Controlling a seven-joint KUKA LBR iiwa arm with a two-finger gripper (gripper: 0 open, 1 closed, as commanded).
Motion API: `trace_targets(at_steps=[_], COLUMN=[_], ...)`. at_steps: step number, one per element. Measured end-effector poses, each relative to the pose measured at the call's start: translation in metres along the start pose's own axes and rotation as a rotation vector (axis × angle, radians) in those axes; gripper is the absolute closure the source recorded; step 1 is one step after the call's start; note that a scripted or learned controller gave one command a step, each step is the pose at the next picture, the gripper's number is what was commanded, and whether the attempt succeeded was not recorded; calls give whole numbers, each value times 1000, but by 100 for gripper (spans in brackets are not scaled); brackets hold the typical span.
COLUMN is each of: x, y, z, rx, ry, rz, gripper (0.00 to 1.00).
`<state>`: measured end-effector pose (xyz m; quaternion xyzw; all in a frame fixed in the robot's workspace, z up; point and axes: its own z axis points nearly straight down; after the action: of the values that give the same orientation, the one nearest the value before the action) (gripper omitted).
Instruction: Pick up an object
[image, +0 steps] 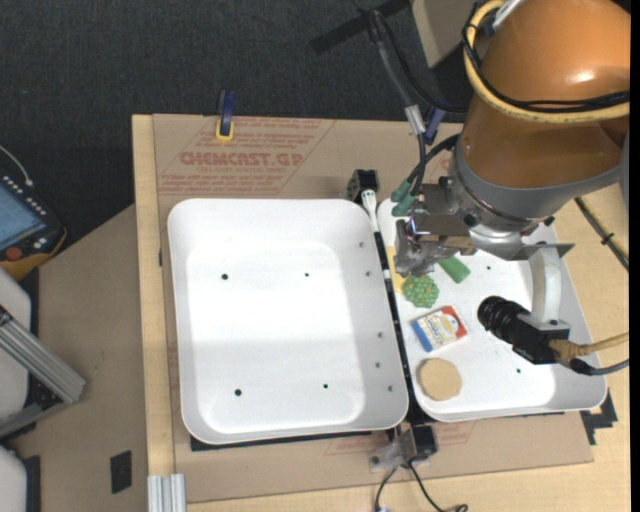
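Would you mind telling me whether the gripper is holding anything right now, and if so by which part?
It cannot be told: the gripper is low in the right bin just above the green bumpy object, but no object is visibly in its grasp.

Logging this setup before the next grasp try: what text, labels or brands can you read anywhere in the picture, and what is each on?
"CHEMCAST G P", red print on the brown board behind the white bins; the last letters are faint, so uncertain.
The small red, white and blue packet in the right bin has printing, too small to read.
The blue screen at the far left: nothing legible.
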<state>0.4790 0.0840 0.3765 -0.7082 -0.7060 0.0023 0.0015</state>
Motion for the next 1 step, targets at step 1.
trace_targets(at_steps=[1], x=[2], y=[0], z=[11], rx=[-2], ry=[1], rz=[-2], gripper=[100])
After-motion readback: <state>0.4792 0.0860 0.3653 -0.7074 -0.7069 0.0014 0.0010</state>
